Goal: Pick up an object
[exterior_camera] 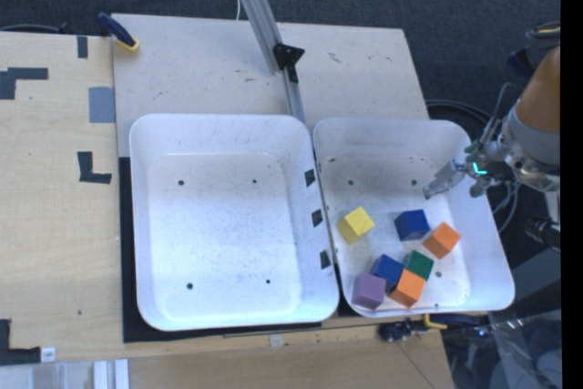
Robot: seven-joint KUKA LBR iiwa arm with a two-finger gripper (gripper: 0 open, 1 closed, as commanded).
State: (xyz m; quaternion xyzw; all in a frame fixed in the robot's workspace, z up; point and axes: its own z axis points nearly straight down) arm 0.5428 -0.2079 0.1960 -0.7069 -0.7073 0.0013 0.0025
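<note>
While the gripper (453, 179) hangs over the right bin's (383, 137) right edge with its fingers apart and nothing between them, the blocks lie toward the near right corner. Yellow block (357, 223), blue block (412, 224) and orange block (442, 240) sit nearest it.

Arm: enters at right edge, mid-height.
Gripper (453, 179): right of centre, pointing left, apparently holding nothing.
</note>
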